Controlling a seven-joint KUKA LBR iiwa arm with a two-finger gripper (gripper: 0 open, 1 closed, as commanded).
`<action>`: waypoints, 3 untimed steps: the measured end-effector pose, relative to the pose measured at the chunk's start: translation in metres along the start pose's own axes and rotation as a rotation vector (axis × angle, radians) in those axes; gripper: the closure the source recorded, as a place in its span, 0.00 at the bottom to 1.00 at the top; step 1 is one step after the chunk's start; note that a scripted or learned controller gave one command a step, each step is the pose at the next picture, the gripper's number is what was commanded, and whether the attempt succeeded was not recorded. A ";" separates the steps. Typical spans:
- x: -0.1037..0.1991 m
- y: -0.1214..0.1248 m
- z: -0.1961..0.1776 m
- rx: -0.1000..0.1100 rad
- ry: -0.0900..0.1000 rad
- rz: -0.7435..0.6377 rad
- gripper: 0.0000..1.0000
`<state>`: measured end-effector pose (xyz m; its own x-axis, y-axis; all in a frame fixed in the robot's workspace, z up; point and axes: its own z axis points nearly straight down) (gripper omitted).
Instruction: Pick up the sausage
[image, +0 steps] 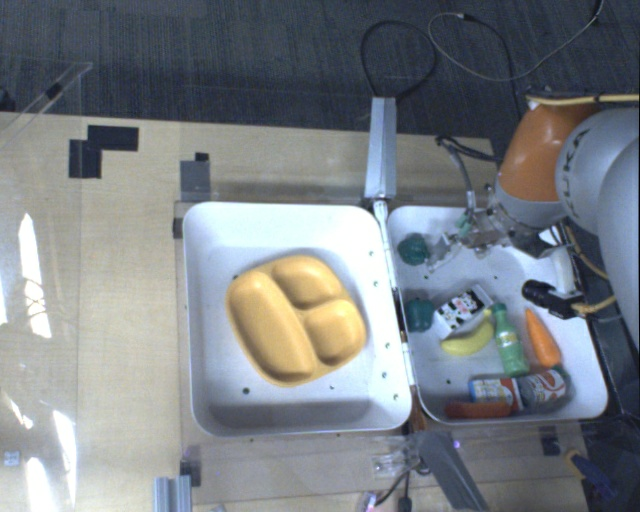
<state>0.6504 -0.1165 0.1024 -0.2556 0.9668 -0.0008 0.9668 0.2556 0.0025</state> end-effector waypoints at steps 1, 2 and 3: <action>0.019 -0.052 0.013 -0.008 -0.004 -0.163 0.00; 0.022 -0.001 0.014 -0.007 -0.003 -0.271 0.00; 0.009 0.024 -0.069 -0.008 -0.005 -0.413 0.00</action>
<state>0.6713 -0.1018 0.1712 -0.6224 0.7826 -0.0082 0.7826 0.6225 0.0082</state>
